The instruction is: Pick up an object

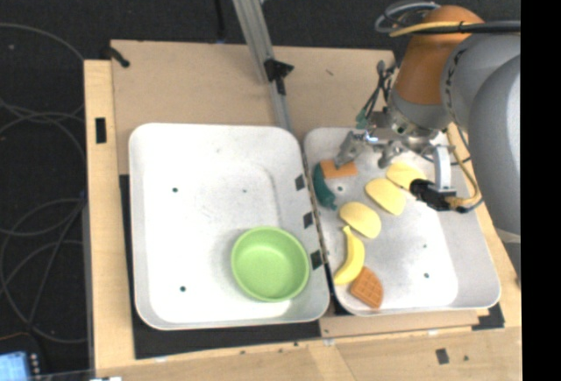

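Gripper: the gripper is poised at the right bin's far edge; whether it is open cannot be told.
Objects: yellow pieces, a banana are clustered below.
Risk: crowding could cause a slipped grasp.
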### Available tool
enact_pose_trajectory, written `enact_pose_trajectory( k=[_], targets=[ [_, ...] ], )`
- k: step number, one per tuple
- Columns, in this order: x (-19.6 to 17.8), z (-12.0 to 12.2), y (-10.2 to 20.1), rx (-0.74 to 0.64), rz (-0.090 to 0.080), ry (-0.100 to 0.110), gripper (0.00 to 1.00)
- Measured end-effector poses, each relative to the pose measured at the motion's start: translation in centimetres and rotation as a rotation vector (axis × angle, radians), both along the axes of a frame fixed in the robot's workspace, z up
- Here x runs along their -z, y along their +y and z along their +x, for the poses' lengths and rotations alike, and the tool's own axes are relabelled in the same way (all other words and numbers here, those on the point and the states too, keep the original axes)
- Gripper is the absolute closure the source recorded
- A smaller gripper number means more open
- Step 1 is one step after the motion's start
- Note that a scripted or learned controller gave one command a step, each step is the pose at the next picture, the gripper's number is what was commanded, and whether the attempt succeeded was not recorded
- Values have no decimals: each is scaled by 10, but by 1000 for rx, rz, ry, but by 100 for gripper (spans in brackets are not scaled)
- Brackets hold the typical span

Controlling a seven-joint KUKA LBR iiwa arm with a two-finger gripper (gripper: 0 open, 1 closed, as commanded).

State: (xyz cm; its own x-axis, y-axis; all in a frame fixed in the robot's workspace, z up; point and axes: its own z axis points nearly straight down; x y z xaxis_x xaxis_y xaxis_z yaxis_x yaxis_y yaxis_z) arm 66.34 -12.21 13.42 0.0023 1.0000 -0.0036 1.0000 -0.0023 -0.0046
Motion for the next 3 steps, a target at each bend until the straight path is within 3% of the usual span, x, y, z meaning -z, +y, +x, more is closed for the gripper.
enact_pose_trajectory(
  k=[1, 3],
  targets=[
    [-16, 2, 0, 1, 1, -9, 100],
    [-112, -2, -4, -5, 3, -11, 100]
  ],
)
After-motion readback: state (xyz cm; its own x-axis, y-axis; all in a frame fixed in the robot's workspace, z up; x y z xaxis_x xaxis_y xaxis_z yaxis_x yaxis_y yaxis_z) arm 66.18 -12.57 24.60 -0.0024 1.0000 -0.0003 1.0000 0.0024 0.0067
